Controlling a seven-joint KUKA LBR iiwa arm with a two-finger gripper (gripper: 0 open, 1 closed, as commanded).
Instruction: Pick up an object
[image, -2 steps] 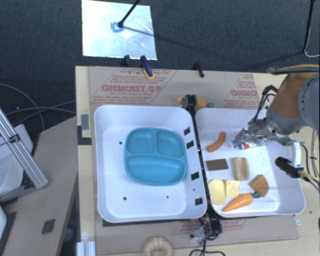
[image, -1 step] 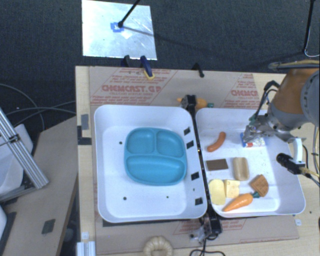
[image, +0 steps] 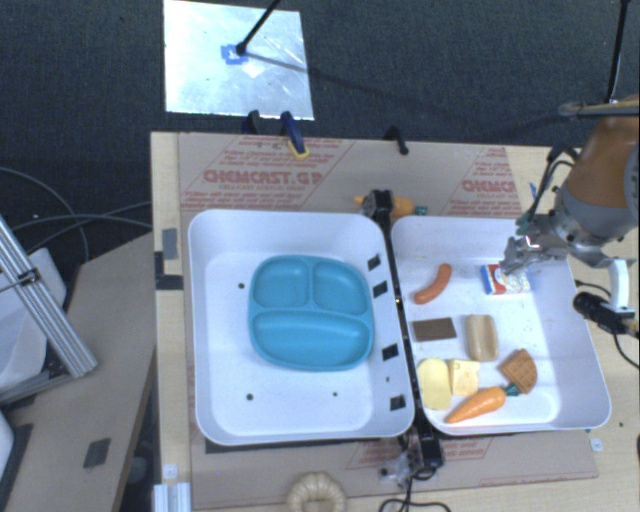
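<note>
The right bin (image: 563, 345) holds several toy foods: an orange sausage (image: 433, 284), a brown flat rectangle (image: 434, 329), a tan bread piece (image: 481, 337), pale yellow cheese pieces (image: 446, 381), an orange carrot (image: 476, 404) and a brown waffle-like cookie (image: 519, 370). A small red, blue and white packet (image: 494, 279) lies near the bin's far side. My gripper (image: 520, 262) hangs low right over this packet's right end, reaching in from the right. I see nothing lifted off the bin floor.
The left bin (image: 215, 330) carries a blue divided plate (image: 308, 311) at its middle. A black divider with clips runs between the two bins (image: 392, 300). Bare bin floor lies right of the bread and cookie.
</note>
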